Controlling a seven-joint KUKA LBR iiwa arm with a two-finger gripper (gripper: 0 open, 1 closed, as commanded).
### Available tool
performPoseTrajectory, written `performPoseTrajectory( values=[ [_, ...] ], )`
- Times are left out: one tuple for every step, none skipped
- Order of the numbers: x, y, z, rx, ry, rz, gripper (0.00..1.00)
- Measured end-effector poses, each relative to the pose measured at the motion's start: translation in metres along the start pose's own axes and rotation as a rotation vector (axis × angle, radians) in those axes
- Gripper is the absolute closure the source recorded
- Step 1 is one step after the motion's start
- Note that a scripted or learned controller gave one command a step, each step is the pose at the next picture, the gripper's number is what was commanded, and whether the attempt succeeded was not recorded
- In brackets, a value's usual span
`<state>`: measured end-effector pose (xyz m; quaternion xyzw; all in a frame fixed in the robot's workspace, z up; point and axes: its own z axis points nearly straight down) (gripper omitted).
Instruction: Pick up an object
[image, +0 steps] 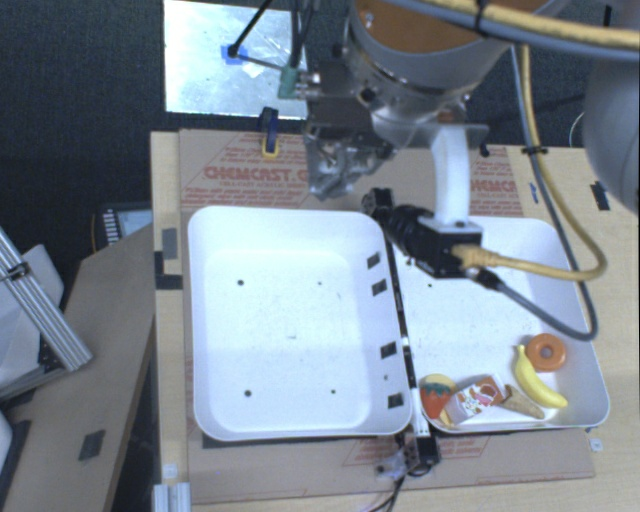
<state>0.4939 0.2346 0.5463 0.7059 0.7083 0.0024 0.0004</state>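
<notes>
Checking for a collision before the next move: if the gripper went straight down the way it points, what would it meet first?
Probably the brown cardboard sheet just behind the left shallow white bin's far rim, since the gripper hangs over that strip. Depth is unclear from this slanted view, so it might catch the rim itself.

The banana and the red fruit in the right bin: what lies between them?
Between the banana and the red fruit lie a red-and-white packet and a small tan piece, seen in the camera view.
</notes>
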Motion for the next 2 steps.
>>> performPoseTrajectory(
  values=[
    [-0.004, -0.008, 0.042, 0.005, -0.003, 0.004, 1.00],
    [-0.067, 0.001, 0.037, 0.002, -0.003, 0.009, 1.00]
  ],
)
